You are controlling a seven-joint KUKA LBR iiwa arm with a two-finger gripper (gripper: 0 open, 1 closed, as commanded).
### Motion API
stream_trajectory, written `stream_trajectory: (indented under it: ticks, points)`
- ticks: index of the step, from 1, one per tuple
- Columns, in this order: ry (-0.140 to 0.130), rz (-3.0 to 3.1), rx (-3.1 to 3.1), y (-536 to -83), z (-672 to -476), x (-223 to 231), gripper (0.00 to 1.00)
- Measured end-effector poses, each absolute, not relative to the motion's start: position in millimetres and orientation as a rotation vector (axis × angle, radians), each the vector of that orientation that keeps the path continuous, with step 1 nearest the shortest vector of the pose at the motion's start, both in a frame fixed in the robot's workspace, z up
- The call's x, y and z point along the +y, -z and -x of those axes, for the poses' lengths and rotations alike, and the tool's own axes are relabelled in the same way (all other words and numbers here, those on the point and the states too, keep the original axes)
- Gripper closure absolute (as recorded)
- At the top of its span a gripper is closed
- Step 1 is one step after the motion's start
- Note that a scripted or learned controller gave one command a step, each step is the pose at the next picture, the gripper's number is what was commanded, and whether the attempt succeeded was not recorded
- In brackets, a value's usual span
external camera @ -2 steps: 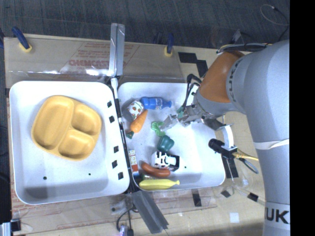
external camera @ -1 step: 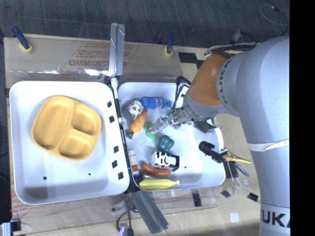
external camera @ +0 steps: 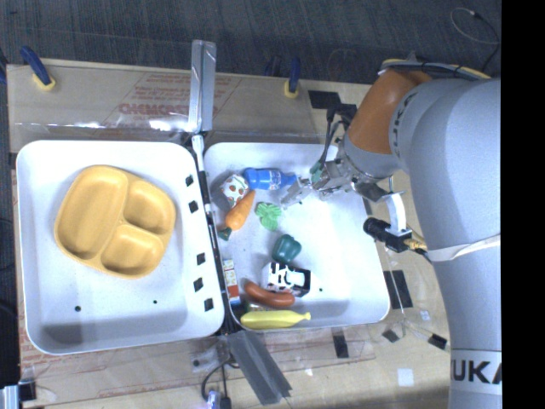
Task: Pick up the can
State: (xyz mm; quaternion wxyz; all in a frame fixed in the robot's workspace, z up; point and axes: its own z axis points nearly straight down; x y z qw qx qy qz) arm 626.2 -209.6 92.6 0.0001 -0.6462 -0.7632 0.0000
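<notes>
The gripper (external camera: 308,186) hangs over the right bin (external camera: 358,271) just at three o'clock of the blue can (external camera: 262,178), its grip too blurry to tell.

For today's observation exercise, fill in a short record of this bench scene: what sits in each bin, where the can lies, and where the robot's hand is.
left bin: yellow divided tray
right bin: blue can, carrot, green piece, teal pepper-like toy, black-and-white item, sausage, banana
can position: lying on its side near the right bin's far edge
hand: over the right bin's far edge, just right of the can
can held: no, it lies apart from the hand
</notes>
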Motion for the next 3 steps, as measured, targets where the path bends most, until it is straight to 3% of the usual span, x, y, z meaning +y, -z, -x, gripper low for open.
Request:
stream_trajectory:
  ticks: [1, 2, 3]
  points:
    - [-0.001, 1.900, -2.499, -92, -581.1, -104, 0.00]
    - [-0.002, 1.955, -2.457, -92, -621.2, -140, 0.00]
    - [-0.004, 2.068, -2.357, -92, -642.4, -178, 0.00]
